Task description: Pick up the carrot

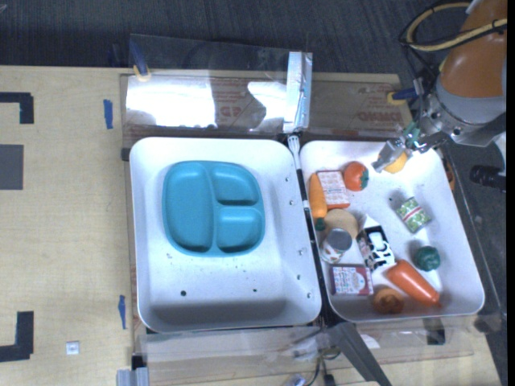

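1. We see the arm cut off at the upper right of the frame, its orange band and a loop of yellow cable showing above the wrist.
2. The gripper sits over the upper edge of the right bin, and a small yellow object lies at its tips; we cannot tell whether the fingers are spread or pinched on it, as they are too small and blurred.
3. The carrot lies in the lower right part of the right bin, slanted, its point toward the lower right corner, well apart from the gripper.
4. Just beside the carrot's lower left end we see a small round orange-brown item, partly hidden against the bin's lower rim and hard to name.
5. A dark green ball rests just above the carrot; a black-and-white packet and a small red-and-white carton lie to its left.
6. Higher up, a tomato-like orange fruit, an orange box and a green-patterned packet crowd the bin; bare floor remains along its right side.
7. The left bin holds a blue divided plate, with bare white floor below it.
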Controlling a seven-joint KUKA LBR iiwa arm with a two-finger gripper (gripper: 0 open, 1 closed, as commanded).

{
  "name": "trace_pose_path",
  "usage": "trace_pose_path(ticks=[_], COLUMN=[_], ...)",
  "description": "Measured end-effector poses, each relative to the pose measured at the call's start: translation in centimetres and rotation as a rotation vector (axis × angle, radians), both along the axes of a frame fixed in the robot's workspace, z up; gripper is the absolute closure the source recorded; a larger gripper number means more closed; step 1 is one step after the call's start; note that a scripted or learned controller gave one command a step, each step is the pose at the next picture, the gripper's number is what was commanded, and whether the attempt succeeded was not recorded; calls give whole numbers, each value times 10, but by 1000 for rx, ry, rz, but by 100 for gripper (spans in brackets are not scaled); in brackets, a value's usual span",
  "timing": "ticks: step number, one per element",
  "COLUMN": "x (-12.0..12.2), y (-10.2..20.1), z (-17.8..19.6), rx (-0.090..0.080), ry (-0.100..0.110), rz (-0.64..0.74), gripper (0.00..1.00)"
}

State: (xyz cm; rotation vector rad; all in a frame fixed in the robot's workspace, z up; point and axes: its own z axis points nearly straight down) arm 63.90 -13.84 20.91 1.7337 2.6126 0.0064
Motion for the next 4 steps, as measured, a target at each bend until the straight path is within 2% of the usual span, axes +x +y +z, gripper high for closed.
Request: trace_pose_path(ticks=[1,2,3,4], x=[-13,17,5,18], y=[-15,22,31,28], z=[-104,-119,-119,-119], rx=[0,-15,-12,-20], ry=[4,55,18,48], rz=[-40,-336,-414,-259], gripper=[100,100,100,100])
